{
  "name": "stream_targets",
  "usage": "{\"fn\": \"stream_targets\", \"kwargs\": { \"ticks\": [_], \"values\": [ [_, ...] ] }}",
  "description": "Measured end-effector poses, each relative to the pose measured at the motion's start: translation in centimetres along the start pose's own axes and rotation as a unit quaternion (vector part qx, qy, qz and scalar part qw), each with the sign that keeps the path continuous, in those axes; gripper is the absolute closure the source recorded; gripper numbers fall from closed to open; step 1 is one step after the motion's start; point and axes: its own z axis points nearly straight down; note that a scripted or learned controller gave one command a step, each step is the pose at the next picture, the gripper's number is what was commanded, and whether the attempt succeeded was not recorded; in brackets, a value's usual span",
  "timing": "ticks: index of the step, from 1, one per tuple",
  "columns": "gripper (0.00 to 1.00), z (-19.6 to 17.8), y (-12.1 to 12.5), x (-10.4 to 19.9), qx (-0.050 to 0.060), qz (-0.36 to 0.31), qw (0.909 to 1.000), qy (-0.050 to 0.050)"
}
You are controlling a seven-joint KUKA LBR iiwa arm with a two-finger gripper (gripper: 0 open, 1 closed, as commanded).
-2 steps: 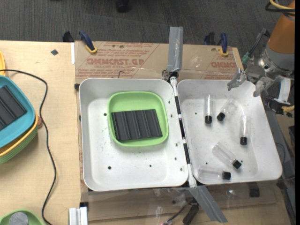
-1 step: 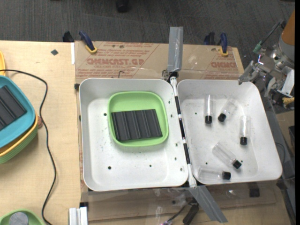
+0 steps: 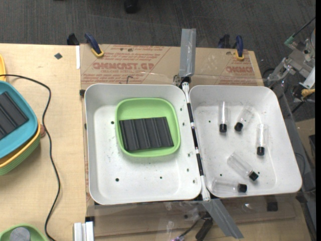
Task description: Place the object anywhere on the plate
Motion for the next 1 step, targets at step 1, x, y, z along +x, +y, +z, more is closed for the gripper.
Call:
{"fn": "stream_targets", "kwargs": {
  "ticks": [1],
  "values": [
    [0.00, -0.51, -1.55, 0.44, 0.002, 0.082, 0.9966, -0.001]
  ]
}}
